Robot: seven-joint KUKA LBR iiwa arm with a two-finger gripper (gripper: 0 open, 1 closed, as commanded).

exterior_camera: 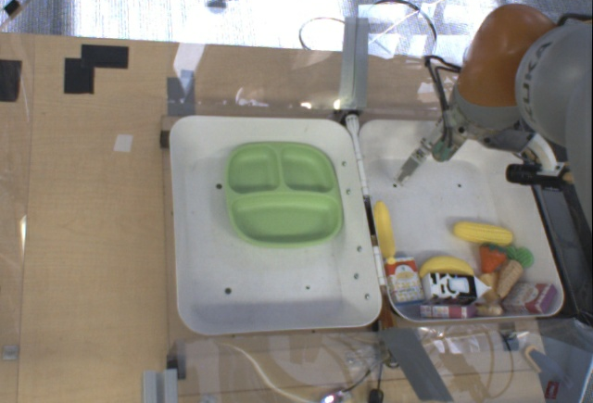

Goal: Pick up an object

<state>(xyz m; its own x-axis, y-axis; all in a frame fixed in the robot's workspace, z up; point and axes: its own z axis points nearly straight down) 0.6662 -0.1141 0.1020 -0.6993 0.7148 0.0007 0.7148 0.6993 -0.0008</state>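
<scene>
My gripper (406,171) hangs over the upper left part of the right bin (435,207), tilted down to the left, with nothing under its tip. The grey arm with its orange band (500,54) reaches in from the upper right. Toy food lies along the bin's near side, well apart from the gripper. A yellow corn cob (483,232) lies at the right. A yellow banana (383,230) lies by the left wall. A second yellow piece (447,265) rests above a black-and-white carton (454,286), next to a small red-and-white carton (403,281).
The left bin (199,234) holds a green divided plate (283,193). An orange carrot (494,258), a green piece (521,255), a tan piece (509,278) and a pink box (537,297) crowd the right bin's near right corner. A metal post (354,68) stands behind the divider.
</scene>
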